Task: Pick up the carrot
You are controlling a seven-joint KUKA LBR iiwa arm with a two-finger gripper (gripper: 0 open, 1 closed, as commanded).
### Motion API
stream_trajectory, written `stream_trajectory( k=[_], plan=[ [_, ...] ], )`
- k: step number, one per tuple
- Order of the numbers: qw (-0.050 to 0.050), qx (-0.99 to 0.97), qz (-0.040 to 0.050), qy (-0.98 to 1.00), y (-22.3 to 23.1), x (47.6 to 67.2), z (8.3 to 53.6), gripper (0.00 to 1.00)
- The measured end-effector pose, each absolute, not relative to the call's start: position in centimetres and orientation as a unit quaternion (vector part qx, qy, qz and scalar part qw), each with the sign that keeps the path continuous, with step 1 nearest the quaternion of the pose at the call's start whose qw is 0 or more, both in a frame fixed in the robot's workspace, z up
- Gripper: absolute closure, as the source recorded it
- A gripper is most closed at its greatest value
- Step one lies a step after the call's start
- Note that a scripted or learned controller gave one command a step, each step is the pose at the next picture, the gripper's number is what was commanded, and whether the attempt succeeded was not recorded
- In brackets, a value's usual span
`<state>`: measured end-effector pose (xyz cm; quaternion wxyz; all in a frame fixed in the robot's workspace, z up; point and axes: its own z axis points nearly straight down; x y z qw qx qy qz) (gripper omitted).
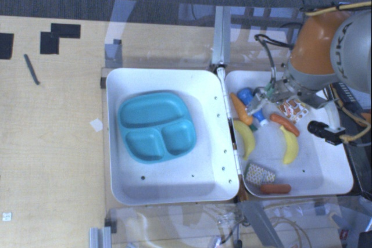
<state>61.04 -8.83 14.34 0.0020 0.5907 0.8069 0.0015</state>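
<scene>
The carrot (240, 109) lies along the left wall of the right bin (343, 183), just above a banana (245, 137), with the gripper (264, 97) hovering right beside its upper end, can't tell how the gripper is set.

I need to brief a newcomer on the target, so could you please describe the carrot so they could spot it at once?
Start at the right-hand shallow white bin, the one without the blue divided tray. Along its left wall, near the far end, lies the carrot, a slim tapered orange piece pointing diagonally. It sits just above a yellow banana and left of the gripper; unlike the reddish sausages, it is plain orange.
</scene>
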Motion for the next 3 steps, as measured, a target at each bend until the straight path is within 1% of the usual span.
stream_trajectory(
  k=[1,2,3],
  plan=[
    [0.005,0.647,0.0036,0.763,-11.0,53.4,9.0,0.0],
    [0.005,0.664,0.0042,0.748,-8.7,60.6,8.9,0.0],
    [0.001,0.662,0.0038,0.749,-8.5,60.5,9.9,1.0]
  ],
)
